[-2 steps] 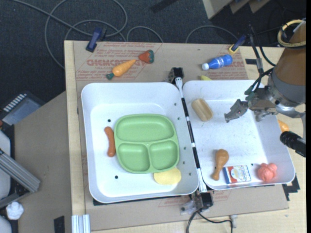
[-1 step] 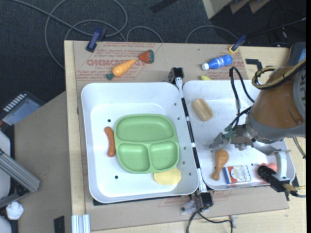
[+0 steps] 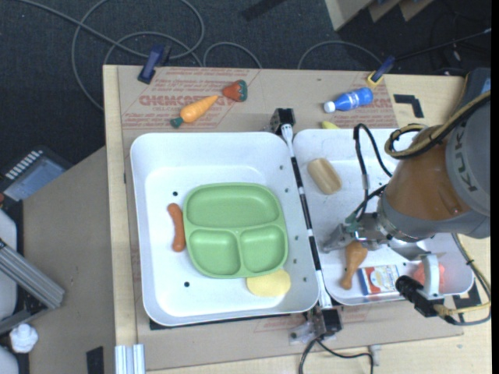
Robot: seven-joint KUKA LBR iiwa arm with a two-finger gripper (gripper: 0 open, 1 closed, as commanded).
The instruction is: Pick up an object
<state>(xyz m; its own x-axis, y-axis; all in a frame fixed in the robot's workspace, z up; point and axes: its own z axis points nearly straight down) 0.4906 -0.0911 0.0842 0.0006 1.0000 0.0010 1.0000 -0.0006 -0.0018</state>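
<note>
We see the arm point(image 3: 437, 181) reaching in from the right and bending down over the right bin point(image 3: 343, 142), its orange band and grey wrist covering much of that bin's middle and right side. The gripper point(image 3: 352, 237) sits low in the bin at the wrist's left end, close to the divider between the two bins. We cannot tell how far it is parted or whether it has hold of anything, because the wrist and cables hide that part.

Just below the gripper lies a chicken drumstick toy point(image 3: 353, 260), tilted, with its thick end up near the gripper and its thin end pointing down toward the bin's near wall. Whether the two touch we cannot say. Just to the right of the drumstick lies a flat white packet with red and blue print point(image 3: 380, 280), and beyond it a red and white can point(image 3: 432, 273) partly under the arm. A tan bread roll point(image 3: 324, 175) lies in the upper left of the same bin, well apart from the gripper.

In the left bin point(image 3: 156, 162) we see a green divided plate point(image 3: 234, 228), a sausage point(image 3: 177, 226) just beside its left edge, and a yellow piece point(image 3: 268, 284) touching its lower right corner. On the bench behind the bins lie a carrot point(image 3: 196, 108), a strawberry point(image 3: 235, 90) and a blue and white bottle point(image 3: 349, 100).
</note>
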